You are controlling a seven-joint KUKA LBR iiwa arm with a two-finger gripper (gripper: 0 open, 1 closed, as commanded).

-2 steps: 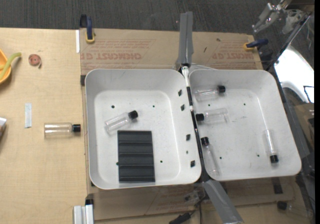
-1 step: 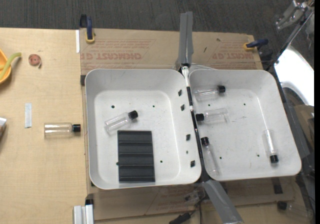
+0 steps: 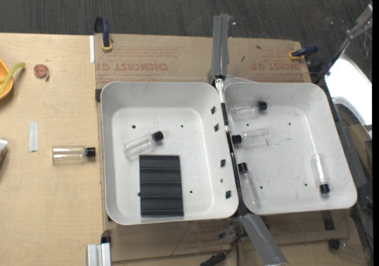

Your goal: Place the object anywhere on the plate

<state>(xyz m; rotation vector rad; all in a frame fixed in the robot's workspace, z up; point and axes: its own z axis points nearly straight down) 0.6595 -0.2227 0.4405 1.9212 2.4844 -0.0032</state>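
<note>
Bench (image 3: 47, 211): light wood, seen left of the bins; a brown cardboard sheet (image 3: 166, 60) is laid under both bins.
Left bin (image 3: 108, 140): white and shallow, set touching or nearly touching the right bin along the middle seam.
Right bin (image 3: 333, 118): white and shallow, with four vials lying in it.
Plate (image 3: 160, 186): dark, ribbed and rectangular, lying flat in the left bin against its near wall.
Vial in left bin (image 3: 143, 142): clear with a black cap, lying on its side at a slant just beyond the plate's far left corner. It is close to the plate but not on it.
Right-bin vials: one near the far wall (image 3: 247, 108), one by the seam (image 3: 251, 138), one in the near left corner (image 3: 247, 185), one near the right wall (image 3: 320, 173).
Bench vial (image 3: 72, 153): clear with a black cap, lying left of the left bin.
Clamps: one at the sheet's far left corner (image 3: 102, 29), one at its far right corner (image 3: 302, 53).
Red disc (image 3: 40, 71): small, on the bench at far left.
</note>
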